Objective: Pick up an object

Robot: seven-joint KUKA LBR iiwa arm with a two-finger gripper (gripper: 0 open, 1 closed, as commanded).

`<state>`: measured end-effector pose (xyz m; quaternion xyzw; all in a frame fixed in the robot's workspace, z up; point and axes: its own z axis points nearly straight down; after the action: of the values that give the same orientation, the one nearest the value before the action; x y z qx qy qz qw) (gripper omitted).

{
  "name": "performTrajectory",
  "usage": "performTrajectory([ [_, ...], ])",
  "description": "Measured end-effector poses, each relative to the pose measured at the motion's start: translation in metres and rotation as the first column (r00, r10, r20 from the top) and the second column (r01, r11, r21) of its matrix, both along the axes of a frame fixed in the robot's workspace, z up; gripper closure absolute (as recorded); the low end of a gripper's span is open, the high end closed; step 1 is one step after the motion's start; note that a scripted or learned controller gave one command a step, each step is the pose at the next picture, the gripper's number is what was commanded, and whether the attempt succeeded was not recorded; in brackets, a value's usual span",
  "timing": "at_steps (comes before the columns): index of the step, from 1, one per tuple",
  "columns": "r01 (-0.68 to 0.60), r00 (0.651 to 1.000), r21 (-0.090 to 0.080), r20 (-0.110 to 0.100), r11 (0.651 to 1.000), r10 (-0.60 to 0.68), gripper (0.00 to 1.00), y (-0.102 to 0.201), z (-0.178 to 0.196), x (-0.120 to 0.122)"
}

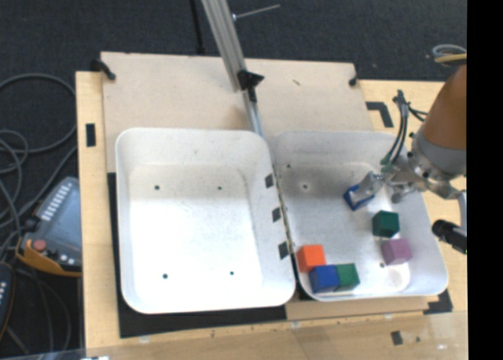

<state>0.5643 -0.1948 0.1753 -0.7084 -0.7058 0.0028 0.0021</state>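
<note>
Hovering right of frame centre, the pincer (366, 191), fingers' state unclear; dark green cube (385, 224) lies just below-right of it.

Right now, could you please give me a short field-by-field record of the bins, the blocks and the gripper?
bins: left bin; right bin
right bin front-left corner: orange block, blue block, green block
right bin right side: dark green block, purple block nearer the front
gripper: above the right bin, behind the dark green block
gripper hold: cannot tell
</note>
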Motion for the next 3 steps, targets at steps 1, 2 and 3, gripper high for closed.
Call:
performTrajectory([
  [1,-0.002,1.0,-0.002,0.01,1.0,0.002,0.0,-0.009,-0.081,0.012],
  [2,-0.009,1.0,-0.002,0.014,1.0,0.009,0.0,-0.009,-0.077,0.079],
  [3,-0.009,1.0,0.001,0.006,1.0,0.009,0.0,0.038,-0.078,0.031],
])
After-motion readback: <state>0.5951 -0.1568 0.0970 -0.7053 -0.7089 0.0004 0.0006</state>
